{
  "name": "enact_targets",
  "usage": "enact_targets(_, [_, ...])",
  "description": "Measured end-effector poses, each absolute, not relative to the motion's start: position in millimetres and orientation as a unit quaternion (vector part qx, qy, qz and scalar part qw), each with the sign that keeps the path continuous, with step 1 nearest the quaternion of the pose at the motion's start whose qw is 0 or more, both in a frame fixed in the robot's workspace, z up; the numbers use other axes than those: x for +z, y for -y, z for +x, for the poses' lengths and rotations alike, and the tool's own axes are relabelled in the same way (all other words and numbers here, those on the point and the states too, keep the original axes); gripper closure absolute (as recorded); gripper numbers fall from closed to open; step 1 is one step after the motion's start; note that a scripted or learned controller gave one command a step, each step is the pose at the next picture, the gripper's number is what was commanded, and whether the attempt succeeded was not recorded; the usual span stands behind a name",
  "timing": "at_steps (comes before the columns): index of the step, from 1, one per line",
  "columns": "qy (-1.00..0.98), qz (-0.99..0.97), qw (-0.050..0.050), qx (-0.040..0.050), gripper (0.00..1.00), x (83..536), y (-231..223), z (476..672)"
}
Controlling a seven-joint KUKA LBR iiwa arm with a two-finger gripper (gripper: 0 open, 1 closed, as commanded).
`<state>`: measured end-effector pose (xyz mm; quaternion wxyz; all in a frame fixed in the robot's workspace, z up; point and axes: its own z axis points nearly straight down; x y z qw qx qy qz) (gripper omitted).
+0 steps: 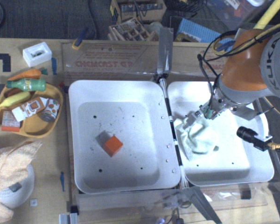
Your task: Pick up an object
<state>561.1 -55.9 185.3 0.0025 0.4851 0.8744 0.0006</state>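
The arm [245, 64] reaches in over the right bin [252, 169], its orange band sitting above that bin's far right corner. The gripper [196, 119] hangs low over the bin's left half, near the wall it shares with the other bin. Its fingers stand apart, and nothing sits between them that I can make out. Just below and partly under the fingertips lies a pale, crumpled cloth [199, 140], whitish with a faint green tint, resting on the floor of the right bin towards its left edge. The nearer fingertip seems to touch the cloth's upper fold, though the blur there makes contact hard to confirm. A black cylindrical part [251, 138] with a cable juts out over the bin's right edge.

In the left bin [84, 171] an orange cube [114, 145] sits a little left of the floor's centre, with a small grey block [103, 137] touching its far left side. Dark specks are scattered across that bin's floor.

On the bench to the left of the bins, a yellow bowl [37, 129] holds toy food, including a green bottle [28, 85] and a banana [11, 100]. A white box [37, 53] lies beyond the bowl, and a beige towel [11, 171] covers the near left corner.
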Motion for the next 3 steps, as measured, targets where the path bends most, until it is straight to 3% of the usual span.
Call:
enact_targets(1, [-0.862, 0.508, 0.0, 0.0001, 0.0, 179, 100, 538.5])
enact_targets(2, [-0.868, 0.497, 0.004, 0.0024, 0.0, 96, 139, 521.7])
enact_targets(3, [-0.866, 0.499, 0.006, 0.0039, 1.0, 107, 140, 522.7])
